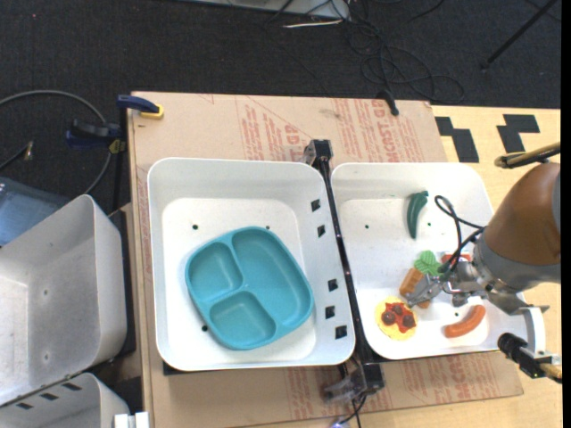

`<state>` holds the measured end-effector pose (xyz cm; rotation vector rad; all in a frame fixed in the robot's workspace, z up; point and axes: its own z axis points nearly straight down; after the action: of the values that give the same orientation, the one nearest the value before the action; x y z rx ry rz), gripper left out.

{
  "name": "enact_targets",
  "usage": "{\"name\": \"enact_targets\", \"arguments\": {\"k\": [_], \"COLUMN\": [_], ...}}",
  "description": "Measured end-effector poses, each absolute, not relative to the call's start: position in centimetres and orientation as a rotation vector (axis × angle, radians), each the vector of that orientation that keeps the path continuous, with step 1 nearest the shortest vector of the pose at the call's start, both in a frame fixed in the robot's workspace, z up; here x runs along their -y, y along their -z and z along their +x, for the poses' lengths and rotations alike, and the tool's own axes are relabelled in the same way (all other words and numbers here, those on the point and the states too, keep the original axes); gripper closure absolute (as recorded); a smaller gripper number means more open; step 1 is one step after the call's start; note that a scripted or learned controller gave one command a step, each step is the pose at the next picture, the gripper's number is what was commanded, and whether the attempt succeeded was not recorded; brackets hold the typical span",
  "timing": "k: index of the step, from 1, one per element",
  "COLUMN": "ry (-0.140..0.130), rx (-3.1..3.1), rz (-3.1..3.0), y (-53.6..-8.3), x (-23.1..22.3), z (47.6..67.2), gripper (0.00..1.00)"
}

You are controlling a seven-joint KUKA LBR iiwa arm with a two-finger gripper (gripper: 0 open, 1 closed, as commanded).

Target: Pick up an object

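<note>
The toy carrot [414, 280] lies in the right bin [375, 181], tilted, touching our fingers [434, 289] on their left; we cannot tell how far these are parted, or whether they hold anything

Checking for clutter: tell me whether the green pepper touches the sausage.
Apart. The camera view shows bare white bin floor between the green pepper and the sausage.

Dark carpet floor [80, 34] — cables [393, 43], grey tubs [53, 283] left.
</note>
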<state>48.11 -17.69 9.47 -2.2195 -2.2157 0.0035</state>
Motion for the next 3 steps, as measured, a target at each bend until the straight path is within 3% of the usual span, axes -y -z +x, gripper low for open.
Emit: {"name": "enact_targets", "arguments": {"k": [1,3], "ry": [-0.001,0.002], "rx": [2.218,2.227], "rz": [-2.223,-2.223], "y": [-10.7,-20.6], "x": [17.7,19.5], "z": [48.2,48.8], "gripper": [1.0,1.0]}}
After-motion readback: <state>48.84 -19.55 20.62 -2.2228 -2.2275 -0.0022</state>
